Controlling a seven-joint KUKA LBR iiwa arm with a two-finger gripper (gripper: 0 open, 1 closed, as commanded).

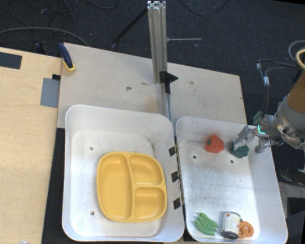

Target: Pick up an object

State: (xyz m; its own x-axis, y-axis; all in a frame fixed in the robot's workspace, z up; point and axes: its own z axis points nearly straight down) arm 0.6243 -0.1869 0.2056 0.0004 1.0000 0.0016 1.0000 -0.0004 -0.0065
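a: where is the arm at this moment?

b: the grey arm with the orange band reaches in from the right, and its two-finger gripper (251,140) is low at the far right part of the right shallow white bin (228,187). the two fingers stand apart, so the gripper is open.

a: does it hold something?

b: i do not think so. a small dark green object (240,151) lies just under the fingers, very close to them, but i cannot say if it is between them or only beside. it seems to rest on the bin floor.

a: what else could it pick?

b: a small red-orange round object (214,144) lies near, just to the left of the green one. at the near edge of the same bin there are a bright green pod-like toy (206,224), a small silver can on its side (231,224) and an orange ring-shaped piece (246,230) touching the can. the left white bin (82,136) holds a yellow plastic plate with three compartments (131,187).

a: so how far is the task?

b: in my judgement the approach is done, but the closing and the lifting are left. nothing is raised yet.
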